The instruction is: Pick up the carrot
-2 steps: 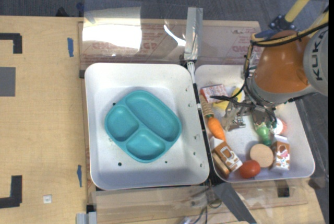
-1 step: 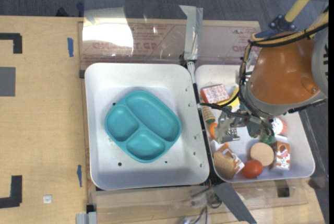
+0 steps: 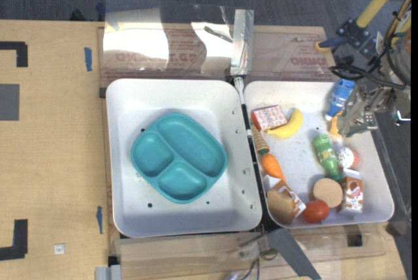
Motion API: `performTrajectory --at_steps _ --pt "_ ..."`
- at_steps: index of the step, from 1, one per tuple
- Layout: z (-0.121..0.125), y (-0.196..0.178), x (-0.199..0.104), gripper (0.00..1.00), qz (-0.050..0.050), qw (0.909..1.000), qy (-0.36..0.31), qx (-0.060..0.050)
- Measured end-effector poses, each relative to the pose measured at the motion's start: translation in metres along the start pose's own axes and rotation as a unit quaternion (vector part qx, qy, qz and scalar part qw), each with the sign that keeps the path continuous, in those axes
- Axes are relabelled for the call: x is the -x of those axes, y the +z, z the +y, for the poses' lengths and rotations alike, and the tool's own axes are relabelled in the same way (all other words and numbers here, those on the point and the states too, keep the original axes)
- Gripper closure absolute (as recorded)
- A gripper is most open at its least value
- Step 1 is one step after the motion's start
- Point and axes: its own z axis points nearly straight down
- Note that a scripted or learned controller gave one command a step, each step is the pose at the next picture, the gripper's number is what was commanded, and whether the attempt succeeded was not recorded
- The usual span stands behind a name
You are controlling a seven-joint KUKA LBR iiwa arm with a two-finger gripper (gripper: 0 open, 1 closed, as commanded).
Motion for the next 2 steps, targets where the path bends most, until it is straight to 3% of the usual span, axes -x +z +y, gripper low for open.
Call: performTrajectory --at_steps 1,2 --pt "-0.0177 0.0935 -0.0357 1.0 0.008 0.9882 -0.153 0.003" --pt "-0.0176 0.0925 -0.0352 0.0 0.007 0.9881 -0.153 0.003"
